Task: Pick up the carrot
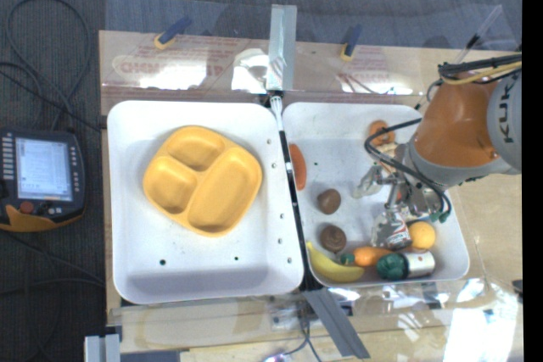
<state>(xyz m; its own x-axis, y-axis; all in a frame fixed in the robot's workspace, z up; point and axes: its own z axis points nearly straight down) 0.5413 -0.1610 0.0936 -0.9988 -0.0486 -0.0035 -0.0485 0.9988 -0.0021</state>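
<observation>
Carrot: I take it to be the short orange piece [367, 257] with a dark green top, low in the right bin [339, 119]. It lies along the bin's near edge, between the banana [333, 268] and a white can [422, 264].
Other candidate: a longer red-orange thing [296, 165] lies against the same bin's left wall. The view is too small to rule it out.
Axis: roughly parallel to the near edge, and it looks to lie flat.
Pointing: orange tip towards the banana and the left wall, green top towards the can and the near-right corner.
Handling: probably a light, stiff toy. The skin looks smooth, so it may slip or roll, but it should not be fragile.
Where to hold: across the orange body, from the far and near sides. Its ends are crowded by the banana and the can.
Gripper: [393, 226] hangs over the bin's near-right part, just beyond the carrot and beside a lemon [422, 235]. How far it is open cannot be told, and nothing is seen in its grasp.
Risk: the crowding may cause a neighbour to be nudged or taken instead.
</observation>
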